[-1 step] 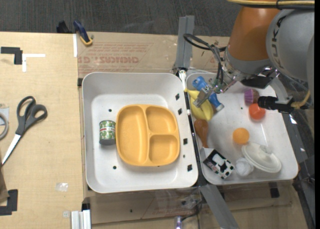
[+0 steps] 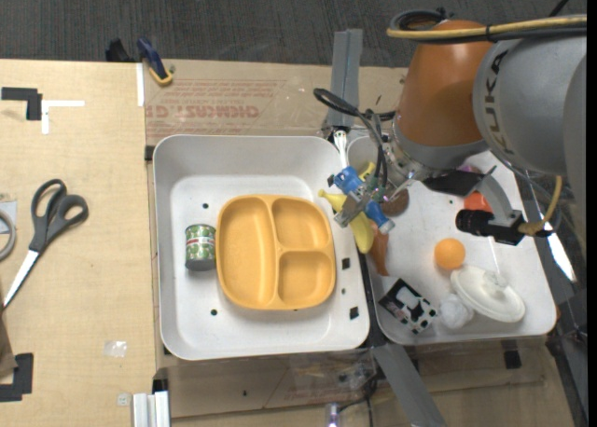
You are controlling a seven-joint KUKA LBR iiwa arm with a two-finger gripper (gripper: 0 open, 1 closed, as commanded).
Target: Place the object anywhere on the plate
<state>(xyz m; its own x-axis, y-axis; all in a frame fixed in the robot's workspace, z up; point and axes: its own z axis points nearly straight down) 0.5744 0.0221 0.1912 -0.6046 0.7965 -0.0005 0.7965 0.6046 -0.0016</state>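
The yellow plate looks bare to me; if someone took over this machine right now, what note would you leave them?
Gripper: over the seam between the two bins, amid blue and yellow parts; I cannot tell how its jaws stand or whether they hold anything.
Plate: yellow, three compartments, in the left bin, nothing on it. A small green can stands beside its left edge.
Right bin: orange ball, white lid-like piece, other clutter.
Done: nothing on the plate yet.
Left: get an object onto the plate.

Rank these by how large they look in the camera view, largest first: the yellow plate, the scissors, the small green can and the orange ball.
1. yellow plate
2. scissors
3. green can
4. orange ball
The can and ball look close in size, so their order is unsure.
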